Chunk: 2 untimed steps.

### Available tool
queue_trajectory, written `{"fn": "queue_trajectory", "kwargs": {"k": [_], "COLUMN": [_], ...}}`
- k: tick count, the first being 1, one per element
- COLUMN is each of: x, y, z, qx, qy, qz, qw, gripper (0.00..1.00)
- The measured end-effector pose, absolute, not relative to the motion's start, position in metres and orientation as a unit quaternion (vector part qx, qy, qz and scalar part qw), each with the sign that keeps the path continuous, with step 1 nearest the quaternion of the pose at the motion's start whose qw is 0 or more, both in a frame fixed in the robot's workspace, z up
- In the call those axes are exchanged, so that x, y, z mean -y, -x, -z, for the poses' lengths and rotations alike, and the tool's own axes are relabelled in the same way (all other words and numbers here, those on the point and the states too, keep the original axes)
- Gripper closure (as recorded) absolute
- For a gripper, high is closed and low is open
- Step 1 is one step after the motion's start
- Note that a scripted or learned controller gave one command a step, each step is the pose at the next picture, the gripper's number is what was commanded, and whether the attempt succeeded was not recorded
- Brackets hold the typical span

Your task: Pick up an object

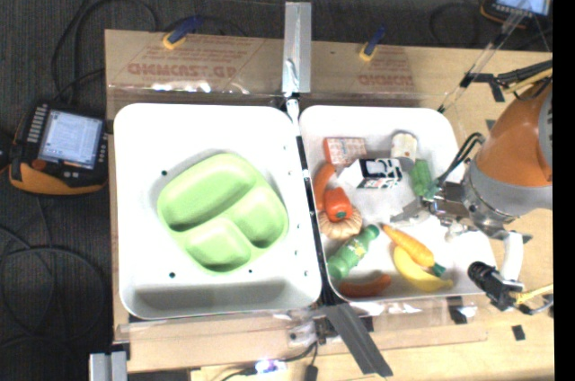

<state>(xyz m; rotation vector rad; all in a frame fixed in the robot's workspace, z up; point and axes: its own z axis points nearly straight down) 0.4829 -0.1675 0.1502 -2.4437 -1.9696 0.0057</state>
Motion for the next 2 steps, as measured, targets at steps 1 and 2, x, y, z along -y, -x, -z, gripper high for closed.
{"fn": "queue_trajectory", "kwargs": {"k": [1,2], "x": [0.204,0.186], "y": [-0.510,-0.487], "z": [-0.106,-0.090], "qx": [0.591,0.733], "qy": [0.806,0.680], "qz": [-0.0007,0.0010], "qw": [0.005,-0.007], "gripper": [0.00,0.00]}}
